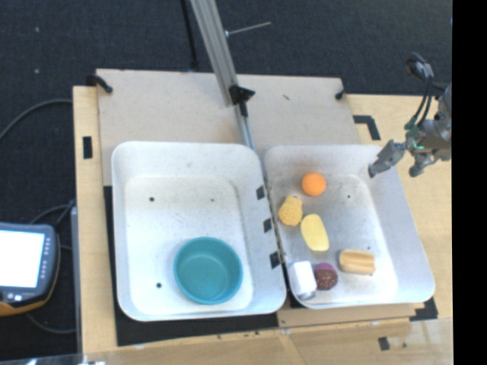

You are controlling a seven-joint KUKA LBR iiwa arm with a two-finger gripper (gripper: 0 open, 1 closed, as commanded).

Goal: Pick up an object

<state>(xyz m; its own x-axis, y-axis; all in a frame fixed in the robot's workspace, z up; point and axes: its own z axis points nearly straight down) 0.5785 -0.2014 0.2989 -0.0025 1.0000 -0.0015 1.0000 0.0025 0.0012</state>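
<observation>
The gripper [402,162] hangs over the right bin's [396,226] far right corner. Left of it and nearer lies a ball [313,184]; nearer still, two lumps [290,211], a block [356,261], a cup [303,278] touching a berry [326,277]. Far left, the left bin [144,173] holds a bowl [208,271].

My gripper [401,161] is a small grey metal piece at the frame's right edge. I see two dull grey fingers [383,160], short and blocky, one lighter where light catches it. Above them sits a darker, boxy wrist block with a small greenish spot on its left side. Thin dark cables [420,69] loop up from the block and curl over at the top. The rest of the arm is cut off.
</observation>
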